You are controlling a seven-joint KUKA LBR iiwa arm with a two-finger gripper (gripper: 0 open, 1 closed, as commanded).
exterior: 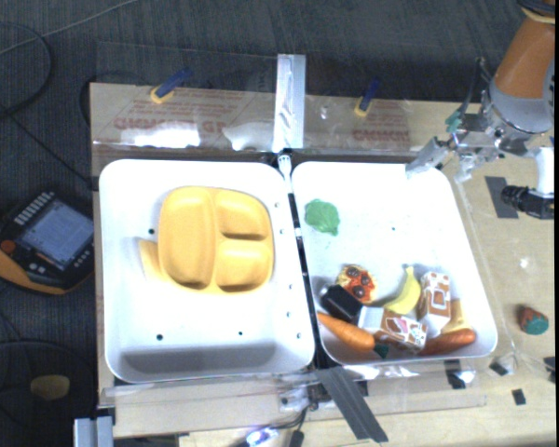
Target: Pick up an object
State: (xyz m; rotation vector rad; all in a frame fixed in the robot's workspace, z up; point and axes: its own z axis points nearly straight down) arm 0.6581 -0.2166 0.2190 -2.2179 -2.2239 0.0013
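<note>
Camera view: end effector [444, 152] high at right bin [382, 189] far corner, too small to tell grip, nothing seen in it. Toys piled in near corner: banana [405, 294], carrot [345, 331]. Packed tight, so grab may slip or catch two. Green blob [322, 216] sits alone, easier.

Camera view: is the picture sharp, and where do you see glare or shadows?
Camera view: fairly soft overall; the small toys blur together; the gripper is hard to make out. The white bins glare brightly, a grey shadow lies along the left bin's near wall, and the yellow tray shows a faint sheen.
</note>
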